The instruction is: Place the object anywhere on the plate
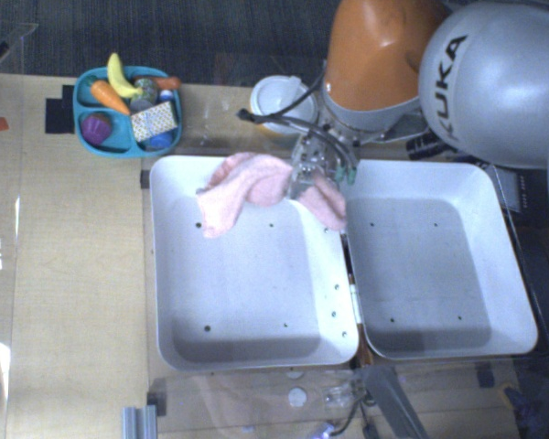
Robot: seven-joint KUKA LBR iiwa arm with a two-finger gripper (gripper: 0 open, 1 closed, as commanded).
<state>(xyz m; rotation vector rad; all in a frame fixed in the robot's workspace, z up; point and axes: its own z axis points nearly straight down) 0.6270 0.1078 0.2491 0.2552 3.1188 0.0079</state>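
even, fairly bright overhead light; soft shadows pool along the near walls of the white bins (256, 355); glare streaks the bench (64, 273); the picture is slightly soft, perhaps from low resolution

A grey arm with an orange band reaches in from the right. Its gripper (304, 174) sits on a crumpled pink cloth (252, 188) at the far edge of the left white bin (247, 318). A blue divided plate (105, 140) holding toy food rests on the tabletop (64, 291), far left.

Soft pink cloth (256, 188) lies crumpled in the left bin (247, 337) of smooth matt white plastic; beyond it, pale wood desk (64, 273).
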